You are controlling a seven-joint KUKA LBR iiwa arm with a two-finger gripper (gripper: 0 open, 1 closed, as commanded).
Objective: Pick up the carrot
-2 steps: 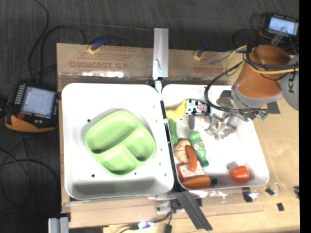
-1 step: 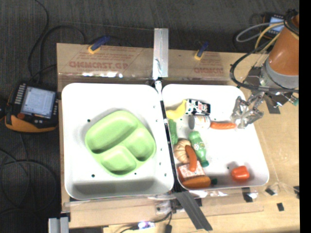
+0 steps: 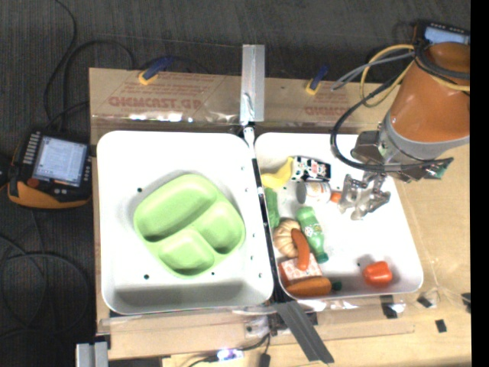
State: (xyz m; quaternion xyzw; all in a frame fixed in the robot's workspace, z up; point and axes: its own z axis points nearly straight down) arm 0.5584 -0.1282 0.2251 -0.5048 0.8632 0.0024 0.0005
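You had nothing done yet: the gripper [image 3: 365,202] hung with its fingers parted and bare over the right bin [image 3: 409,245]. The carrot [image 3: 308,286] lay well below and left of it, at the bin's near edge, just under a red carton [image 3: 293,269]. Red backboard [image 3: 160,98] lettering possibly read "CHEMCAST".

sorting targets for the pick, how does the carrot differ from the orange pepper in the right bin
The carrot is long and tapered, lying flat along the right bin's near wall; the orange pepper is short and blocky. The carrot sits packed against other toy food at the left end; the pepper lies apart on bare floor toward the right corner. The pepper looks redder and glossier. Both are orange-toned toy vegetables.
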